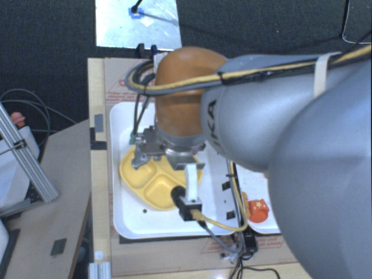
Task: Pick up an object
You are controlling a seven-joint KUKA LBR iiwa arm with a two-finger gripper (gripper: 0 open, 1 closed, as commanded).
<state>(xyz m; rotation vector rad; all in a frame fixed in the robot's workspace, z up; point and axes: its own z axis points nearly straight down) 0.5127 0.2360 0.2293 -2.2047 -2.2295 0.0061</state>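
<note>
While the arm (279, 115) hangs low over the left bin (119, 214), yellow tray (148, 185) directly beneath, jaws' state impossible to tell.

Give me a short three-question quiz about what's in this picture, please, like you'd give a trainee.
1. True or false: the yellow tray lies in the left bin.
2. What colour is the small object in the right bin? A) blue B) orange C) green
3. Fill in: the arm hangs over the ____ tray.

Key:
1. True.
2. B, orange, with a red patch.
3. Yellow: the orange band and wrist sit directly above it, covering part of it.
</note>
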